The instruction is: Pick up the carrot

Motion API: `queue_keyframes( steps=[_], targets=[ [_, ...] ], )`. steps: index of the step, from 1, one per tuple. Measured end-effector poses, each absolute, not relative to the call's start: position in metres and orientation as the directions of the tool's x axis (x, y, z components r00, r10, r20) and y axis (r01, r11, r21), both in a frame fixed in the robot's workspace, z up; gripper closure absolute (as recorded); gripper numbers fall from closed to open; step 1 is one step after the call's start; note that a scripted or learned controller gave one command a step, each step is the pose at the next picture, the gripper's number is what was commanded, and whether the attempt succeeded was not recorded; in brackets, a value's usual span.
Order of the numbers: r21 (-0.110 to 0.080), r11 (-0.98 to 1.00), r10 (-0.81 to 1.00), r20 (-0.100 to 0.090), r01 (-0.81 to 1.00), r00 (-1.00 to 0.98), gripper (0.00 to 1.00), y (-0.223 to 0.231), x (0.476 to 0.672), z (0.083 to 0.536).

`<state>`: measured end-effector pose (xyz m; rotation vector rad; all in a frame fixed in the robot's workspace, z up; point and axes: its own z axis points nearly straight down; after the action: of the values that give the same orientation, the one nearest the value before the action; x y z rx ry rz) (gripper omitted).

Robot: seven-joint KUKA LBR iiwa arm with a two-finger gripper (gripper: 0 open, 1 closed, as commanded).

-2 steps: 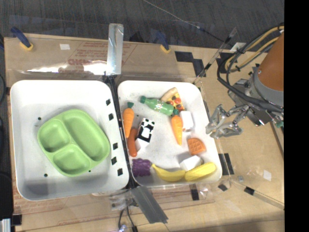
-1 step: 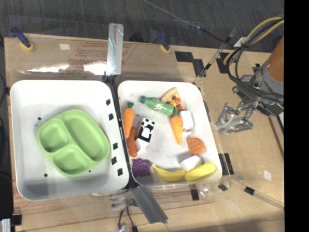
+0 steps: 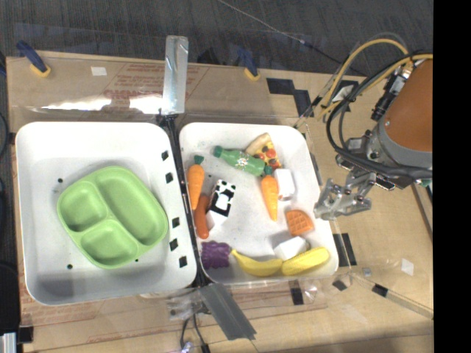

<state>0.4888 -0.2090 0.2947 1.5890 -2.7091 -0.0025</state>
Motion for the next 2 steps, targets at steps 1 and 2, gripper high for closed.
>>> queue_keyframes(
  steps=[1, 2],
  targets=[
    [0.0, 0.482, -0.876, 0.0, -0.876, -0.482, 1.0, -0.207, 0.491, 0.306],
    [-0.003, 0.119, -0.993, 0.0, -0.993, -0.119, 1.0, -0.21, 0.478, 0.317]
  ],
)
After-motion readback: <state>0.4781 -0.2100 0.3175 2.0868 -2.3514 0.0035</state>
